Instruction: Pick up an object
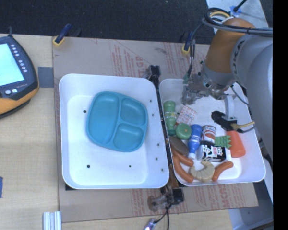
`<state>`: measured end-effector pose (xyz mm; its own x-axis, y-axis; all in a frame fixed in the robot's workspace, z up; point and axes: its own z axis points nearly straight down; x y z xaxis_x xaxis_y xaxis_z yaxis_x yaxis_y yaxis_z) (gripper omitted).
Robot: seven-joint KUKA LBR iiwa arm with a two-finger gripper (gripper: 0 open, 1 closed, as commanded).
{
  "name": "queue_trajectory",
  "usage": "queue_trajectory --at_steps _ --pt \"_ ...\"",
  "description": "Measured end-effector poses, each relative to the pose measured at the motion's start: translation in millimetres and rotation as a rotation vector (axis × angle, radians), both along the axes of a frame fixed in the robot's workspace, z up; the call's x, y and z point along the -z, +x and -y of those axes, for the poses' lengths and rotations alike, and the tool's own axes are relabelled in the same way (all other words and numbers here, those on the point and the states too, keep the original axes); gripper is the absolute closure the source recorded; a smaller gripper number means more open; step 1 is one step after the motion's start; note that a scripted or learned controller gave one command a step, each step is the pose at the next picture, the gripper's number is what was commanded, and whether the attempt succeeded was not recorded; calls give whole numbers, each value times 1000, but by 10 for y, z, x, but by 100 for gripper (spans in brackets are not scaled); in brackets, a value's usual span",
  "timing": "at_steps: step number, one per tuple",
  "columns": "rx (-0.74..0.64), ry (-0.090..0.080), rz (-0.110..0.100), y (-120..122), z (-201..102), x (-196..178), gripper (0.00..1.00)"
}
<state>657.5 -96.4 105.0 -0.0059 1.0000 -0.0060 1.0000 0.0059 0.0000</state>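
My gripper [191, 96] hangs over the far left part of the right bin [252, 169], just above a small white packet with red print [186, 113]. Nothing can be made out in its grasp. Below it lies a pile: a green bottle [169, 113], a round green lid [184, 131], a blue and white bottle [195, 139], a red and white can [209, 132], a cow-patterned carton [212, 153], a green toy [223, 142], an orange carrot [237, 144], sausages [182, 169] and a beige cookie [204, 172].
The left bin [74, 166] holds a blue divided plate [117, 121]. A tablet in an orange case [9, 78] lies on the bench at far left. Clamps [61, 35] pin the cardboard at the back edge.
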Motion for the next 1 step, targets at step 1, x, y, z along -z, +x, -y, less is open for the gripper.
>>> queue_trajectory --at_steps 1 --pt "0 0 0 -1 1 1 0"
